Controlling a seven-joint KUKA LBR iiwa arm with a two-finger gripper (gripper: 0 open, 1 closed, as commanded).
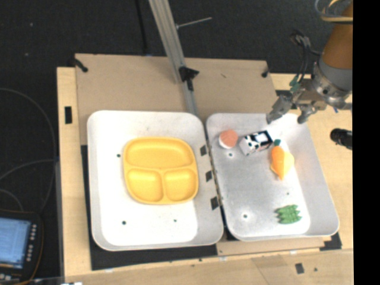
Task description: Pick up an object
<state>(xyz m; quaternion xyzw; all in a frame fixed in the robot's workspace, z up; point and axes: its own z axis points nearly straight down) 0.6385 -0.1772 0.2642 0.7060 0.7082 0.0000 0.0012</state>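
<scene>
1. White plastic makes up both bins on the tabletop [68, 177]: the left bin [107, 218] and the right bin [261, 218] sit side by side, edges nearly touching.
2. Inside the left bin lies a yellow tray [160, 169] with three compartments, flat and roughly centred.
3. The right bin carries four small things. A pink round piece [228, 138] sits near its far left corner, just beside a black-and-white cow toy [256, 142].
4. Right of the cow lies an orange carrot [281, 161], close to it.
5. A green leafy piece [288, 214] rests well apart from the others, toward the near right corner.
6. The pincer [291, 113] hangs over the far right edge of the right bin, its two fingers spread wide with nothing between them, above and apart from the cow and carrot.
</scene>
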